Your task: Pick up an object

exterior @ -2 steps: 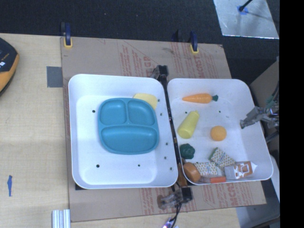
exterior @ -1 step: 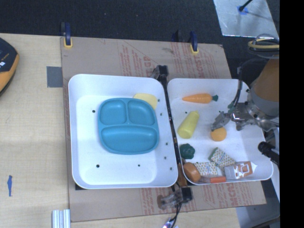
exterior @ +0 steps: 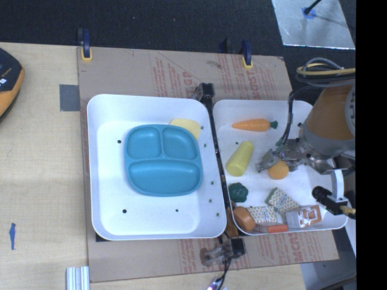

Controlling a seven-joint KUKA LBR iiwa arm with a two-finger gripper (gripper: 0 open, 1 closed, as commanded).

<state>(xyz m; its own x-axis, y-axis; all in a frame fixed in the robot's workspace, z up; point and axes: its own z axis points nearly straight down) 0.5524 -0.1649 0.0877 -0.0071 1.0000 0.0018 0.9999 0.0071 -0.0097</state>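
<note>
My gripper (exterior: 272,161) hangs low over the right bin (exterior: 225,115), near its middle, at the end of the grey arm with the orange band (exterior: 329,110). A small orange ball (exterior: 279,171) lies directly beneath it, touching or nearly touching it. To the left of the gripper a yellow cylinder (exterior: 239,158) lies at a slant. A toy carrot (exterior: 251,125) rests toward the bin's far side. A dark green lump (exterior: 237,191) sits near the bin's left wall.
The right bin's near side holds a brown-orange egg shape (exterior: 244,218), patterned packets (exterior: 276,200), a small box (exterior: 303,215) and a red stick (exterior: 276,228). The left bin (exterior: 103,180) holds a blue divided plate (exterior: 163,160) with a yellow piece (exterior: 186,126) behind it.
</note>
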